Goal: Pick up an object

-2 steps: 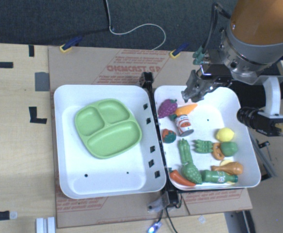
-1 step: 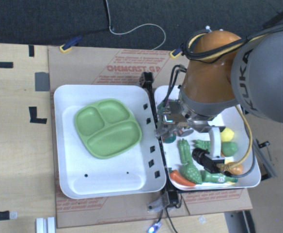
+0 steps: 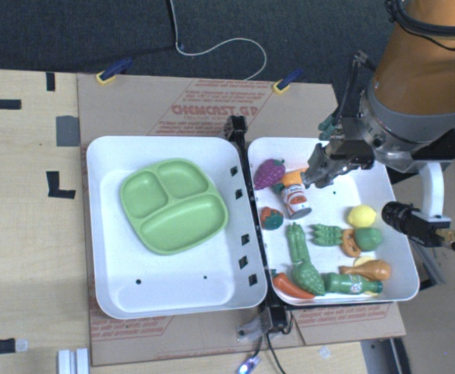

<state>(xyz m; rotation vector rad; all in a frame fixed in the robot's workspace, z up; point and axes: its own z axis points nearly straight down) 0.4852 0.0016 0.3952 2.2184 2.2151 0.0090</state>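
The right bin [image 3: 333, 148] holds several toy foods. Among them are purple grapes [image 3: 269, 173], a small bottle with an orange cap and red label [image 3: 294, 195], a yellow lemon [image 3: 361, 215] and a green cucumber [image 3: 296, 243]. A carrot [image 3: 287, 288] and a green bottle [image 3: 354, 284] lie along the front wall. My gripper [image 3: 321, 171] hangs over the back middle of this bin, just right of the small bottle. Nothing shows in its grasp.
The left bin [image 3: 111, 271] carries a green divided plate [image 3: 174, 205]. A black clip row [image 3: 245, 209] runs between the bins. The arm's grey and orange body [image 3: 414, 76] looms over the right bin's far right corner. A white cable [image 3: 212, 49] lies behind the bins.
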